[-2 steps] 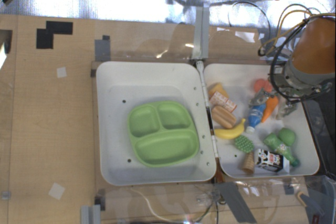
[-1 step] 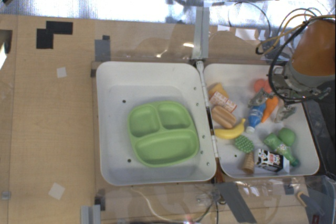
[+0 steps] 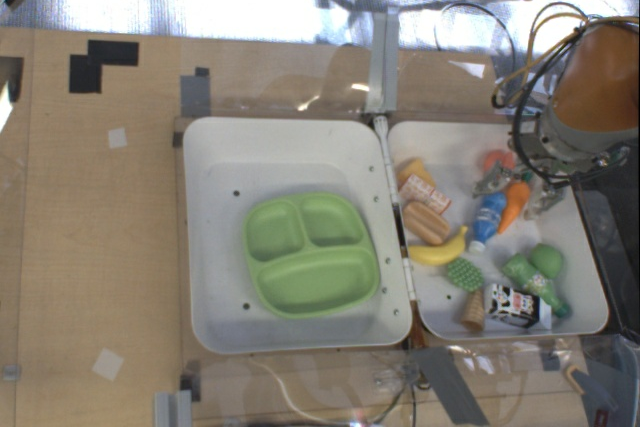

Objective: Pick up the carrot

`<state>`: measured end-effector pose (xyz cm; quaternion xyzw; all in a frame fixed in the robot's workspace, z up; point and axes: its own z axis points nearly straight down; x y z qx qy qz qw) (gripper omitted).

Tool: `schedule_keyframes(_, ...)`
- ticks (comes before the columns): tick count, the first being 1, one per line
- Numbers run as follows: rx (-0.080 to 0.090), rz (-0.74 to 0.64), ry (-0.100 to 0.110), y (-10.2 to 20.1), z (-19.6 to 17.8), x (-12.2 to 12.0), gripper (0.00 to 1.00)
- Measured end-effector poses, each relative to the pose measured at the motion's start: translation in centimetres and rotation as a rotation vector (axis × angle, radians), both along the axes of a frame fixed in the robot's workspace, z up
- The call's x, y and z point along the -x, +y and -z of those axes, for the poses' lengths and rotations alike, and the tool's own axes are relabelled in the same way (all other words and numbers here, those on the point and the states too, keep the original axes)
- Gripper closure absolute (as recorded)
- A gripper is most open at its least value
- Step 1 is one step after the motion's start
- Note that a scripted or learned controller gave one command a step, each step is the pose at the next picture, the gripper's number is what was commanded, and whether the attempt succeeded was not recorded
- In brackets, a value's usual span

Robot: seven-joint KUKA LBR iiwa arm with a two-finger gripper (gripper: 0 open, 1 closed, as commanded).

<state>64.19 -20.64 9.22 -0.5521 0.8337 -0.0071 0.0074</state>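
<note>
The orange carrot lies tilted in the right bin, near its far right side, with its top toward the arm. My gripper hangs just over it, under the orange-banded wrist. One metal finger stands left of the carrot and the other on its right, with gaps on both sides. The gripper is open, straddling the carrot without closing on it.
A blue bottle touches the carrot's left side, and a red item sits just behind. A banana, bun, green cone, milk carton and green vegetable fill the right bin. A green divided plate lies in the left bin.
</note>
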Motion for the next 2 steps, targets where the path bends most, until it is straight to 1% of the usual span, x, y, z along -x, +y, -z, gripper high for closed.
schedule_keyframes(1, 0.003, -0.14, 0.001, -0.01, -0.02, -1.19, 0.0)
schedule_keyframes(2, 0.004, -0.302, 0.004, -0.02, 0.17, -0.47, 0.0)
